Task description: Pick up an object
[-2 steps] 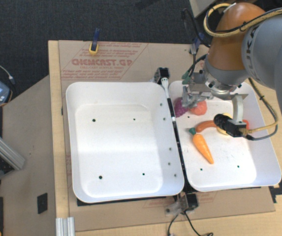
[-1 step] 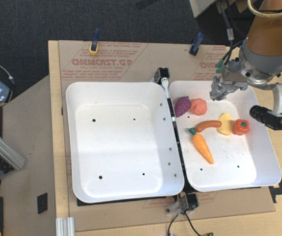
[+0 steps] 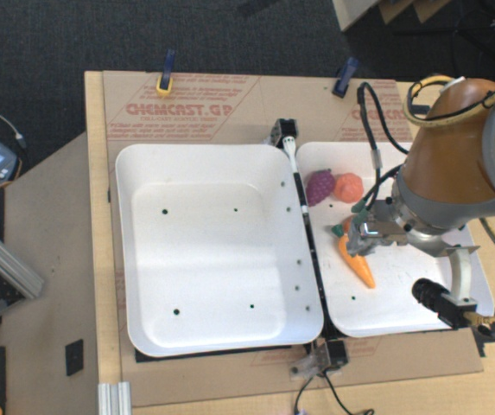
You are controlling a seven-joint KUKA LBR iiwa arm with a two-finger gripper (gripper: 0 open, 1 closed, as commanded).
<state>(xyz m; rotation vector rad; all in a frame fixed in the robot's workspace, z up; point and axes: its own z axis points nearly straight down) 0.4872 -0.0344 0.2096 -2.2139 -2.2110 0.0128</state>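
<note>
I have the gripper [image 3: 357, 236] low over the carrot [image 3: 359, 264] in the right bin [image 3: 385, 318], near its left wall, grip state I cannot tell; it looks light, stiff, slick plastic; I'd pinch across its thick upper end.

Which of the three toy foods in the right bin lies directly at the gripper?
The orange carrot: its upper end sits under the gripper. The purple grapes and pink-orange fruit lie apart, farther back.
</note>
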